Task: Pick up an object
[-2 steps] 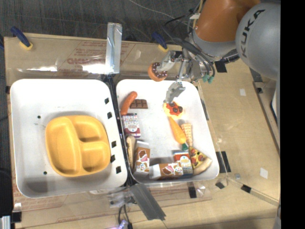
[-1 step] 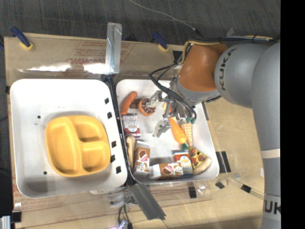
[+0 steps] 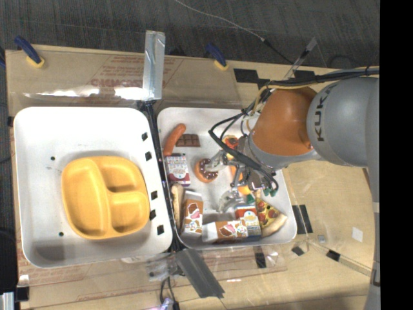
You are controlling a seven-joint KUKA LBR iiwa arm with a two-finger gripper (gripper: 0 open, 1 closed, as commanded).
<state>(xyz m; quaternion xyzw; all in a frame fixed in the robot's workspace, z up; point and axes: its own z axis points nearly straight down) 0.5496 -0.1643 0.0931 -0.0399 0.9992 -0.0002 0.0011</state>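
Note:
My gripper [image 3: 235,192] hangs below the orange wrist band [image 3: 282,124] over the middle of the right bin [image 3: 193,118]. It is low among toy food items. A pink-frosted donut [image 3: 208,168] lies just to its left. A pizza slice [image 3: 271,216] and a small carton [image 3: 248,221] lie just below it. At the bin's left side are a sausage [image 3: 173,139], a chocolate bar [image 3: 188,140], a small pink carton [image 3: 177,168] and a brown carton [image 3: 192,216]. I see nothing clearly held in the gripper.
The left bin [image 3: 39,128] holds a yellow divided plate [image 3: 105,194]. A flat brown package [image 3: 222,230] lies along the right bin's near wall. Cables loop around the wrist [image 3: 222,137]. The grey arm [image 3: 345,118] covers the bin's right rim.

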